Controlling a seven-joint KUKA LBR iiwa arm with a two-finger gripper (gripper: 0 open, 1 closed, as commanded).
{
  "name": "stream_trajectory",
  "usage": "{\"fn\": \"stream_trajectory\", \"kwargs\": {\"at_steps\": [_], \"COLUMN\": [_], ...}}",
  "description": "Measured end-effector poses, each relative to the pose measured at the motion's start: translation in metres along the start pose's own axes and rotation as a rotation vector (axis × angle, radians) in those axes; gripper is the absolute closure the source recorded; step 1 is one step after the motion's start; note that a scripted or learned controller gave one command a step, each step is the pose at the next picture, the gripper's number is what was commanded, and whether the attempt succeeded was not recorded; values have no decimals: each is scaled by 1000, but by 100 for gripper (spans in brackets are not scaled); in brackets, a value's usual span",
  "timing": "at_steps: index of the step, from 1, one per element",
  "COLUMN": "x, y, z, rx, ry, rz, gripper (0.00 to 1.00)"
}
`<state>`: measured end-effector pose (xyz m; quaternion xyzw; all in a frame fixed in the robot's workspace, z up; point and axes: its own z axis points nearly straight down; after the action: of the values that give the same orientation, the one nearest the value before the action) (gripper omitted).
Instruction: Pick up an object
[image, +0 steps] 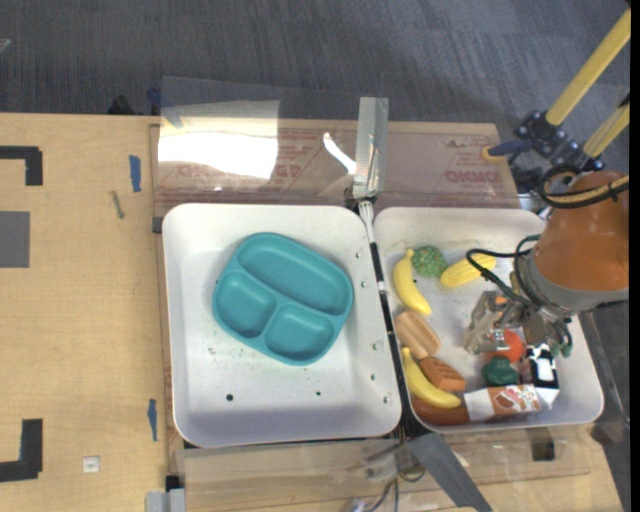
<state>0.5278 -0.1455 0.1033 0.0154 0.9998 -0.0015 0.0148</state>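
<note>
Toy food crowds the right bin (590, 395); the gripper (497, 330) sits low near its right edge over an orange piece (511, 345) and green piece (498, 372). Its grip can't be told. Tight packing could cause a slip.

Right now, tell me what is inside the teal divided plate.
The teal divided plate in the left bin shows three bare compartments, nothing in them. The plate hides the bin floor beneath it.

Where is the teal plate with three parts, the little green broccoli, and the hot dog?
Teal divided plastic plate (283, 297), camera view, on the centre ridge.
Small green toy broccoli (429, 262), camera view, on its bumpy top.
Toy hot dog (418, 333), camera view, mid-sausage.
</note>
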Motion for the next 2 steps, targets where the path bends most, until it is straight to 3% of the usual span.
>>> {"fn": "stream_trajectory", "kwargs": {"at_steps": [1, 2], "x": [1, -2], "y": [0, 1], "z": [1, -10], "rx": [-1, 1], "ry": [2, -7], "rz": [0, -1], "gripper": [0, 100]}}
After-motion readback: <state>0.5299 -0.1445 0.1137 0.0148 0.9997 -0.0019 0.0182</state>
